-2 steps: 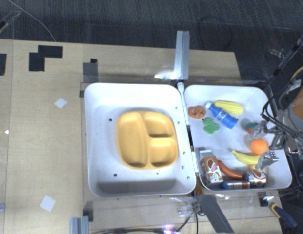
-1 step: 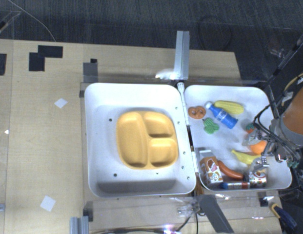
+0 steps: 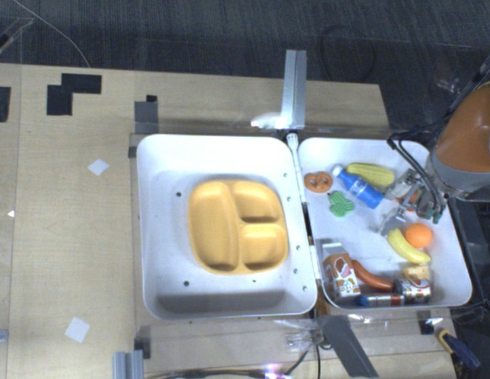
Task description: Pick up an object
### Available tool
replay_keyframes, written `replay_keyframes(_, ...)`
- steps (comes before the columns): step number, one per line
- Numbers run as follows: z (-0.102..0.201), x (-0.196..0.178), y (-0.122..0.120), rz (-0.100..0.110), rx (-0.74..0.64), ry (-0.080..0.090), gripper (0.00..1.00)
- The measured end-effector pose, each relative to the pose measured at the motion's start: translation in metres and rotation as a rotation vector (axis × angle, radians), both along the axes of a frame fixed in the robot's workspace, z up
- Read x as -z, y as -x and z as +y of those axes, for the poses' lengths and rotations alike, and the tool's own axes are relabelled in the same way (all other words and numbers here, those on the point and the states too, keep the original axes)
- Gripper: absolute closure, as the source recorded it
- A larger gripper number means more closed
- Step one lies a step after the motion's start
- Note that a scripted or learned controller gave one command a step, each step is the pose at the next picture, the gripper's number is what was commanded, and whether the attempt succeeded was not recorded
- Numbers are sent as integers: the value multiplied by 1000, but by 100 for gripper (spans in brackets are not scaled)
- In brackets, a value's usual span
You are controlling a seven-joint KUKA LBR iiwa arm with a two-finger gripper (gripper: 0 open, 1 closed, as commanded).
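Note:
My gripper (image 3: 397, 204) hangs over the right side of the right bin (image 3: 462, 290). It is open, and only bare bin floor shows between its fingers. One fingertip (image 3: 389, 225) is just above the banana (image 3: 407, 246) and the orange ball (image 3: 419, 234). The other sits near the tip of the corn cob (image 3: 369, 174). A blue bottle (image 3: 360, 189) lies just left of the gripper, with a green toy (image 3: 340, 204) and an orange disc (image 3: 317, 181) further left.
A brown can (image 3: 338, 274), a sausage (image 3: 371, 275), a marker (image 3: 379, 298) and a small tin (image 3: 417, 291) crowd the right bin's front edge. The left bin (image 3: 158, 212) holds a yellow divided tray (image 3: 237, 226). A metal post (image 3: 294, 89) stands behind the bins.

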State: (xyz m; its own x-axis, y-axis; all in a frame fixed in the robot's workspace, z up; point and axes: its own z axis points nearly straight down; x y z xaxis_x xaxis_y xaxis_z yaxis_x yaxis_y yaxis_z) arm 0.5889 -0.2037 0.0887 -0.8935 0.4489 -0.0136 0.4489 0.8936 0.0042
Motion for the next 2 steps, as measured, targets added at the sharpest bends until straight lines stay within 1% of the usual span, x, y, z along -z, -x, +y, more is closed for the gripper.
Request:
replay_keyframes(1, 50, 1, -71, 15, 242, 1, 0)
replay_keyframes(2, 67, 2, -70, 8, 432, -3, 0)
